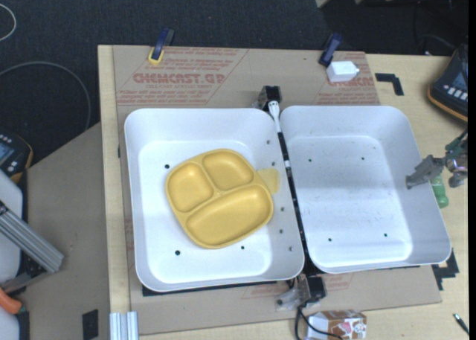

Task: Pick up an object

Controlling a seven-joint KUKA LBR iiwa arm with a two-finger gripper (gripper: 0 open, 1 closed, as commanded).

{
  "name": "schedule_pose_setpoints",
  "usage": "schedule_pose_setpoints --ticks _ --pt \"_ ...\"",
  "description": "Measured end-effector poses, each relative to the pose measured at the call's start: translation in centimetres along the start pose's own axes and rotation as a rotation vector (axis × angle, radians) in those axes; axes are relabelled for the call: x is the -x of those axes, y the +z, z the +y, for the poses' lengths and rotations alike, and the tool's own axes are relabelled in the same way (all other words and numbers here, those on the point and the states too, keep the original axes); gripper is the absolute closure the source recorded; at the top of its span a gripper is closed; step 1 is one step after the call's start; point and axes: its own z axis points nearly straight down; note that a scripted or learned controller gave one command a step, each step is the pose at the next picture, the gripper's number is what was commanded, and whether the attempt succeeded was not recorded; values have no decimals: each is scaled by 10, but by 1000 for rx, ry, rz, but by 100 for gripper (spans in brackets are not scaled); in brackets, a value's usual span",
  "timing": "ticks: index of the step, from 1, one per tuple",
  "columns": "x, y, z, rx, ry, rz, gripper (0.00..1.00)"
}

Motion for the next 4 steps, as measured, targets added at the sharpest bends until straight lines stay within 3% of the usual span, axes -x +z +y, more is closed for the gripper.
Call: schedule_pose_setpoints --ticks 1,2,3,4 --pt "6 -137 -10 17 -1 -8 0" --pt "-70 -299 0 23 -9 -5 0" --pt "-135 -289 -12 -2 -8 2 0" --pt "-131 -300 -11 3 -2 -1 100"
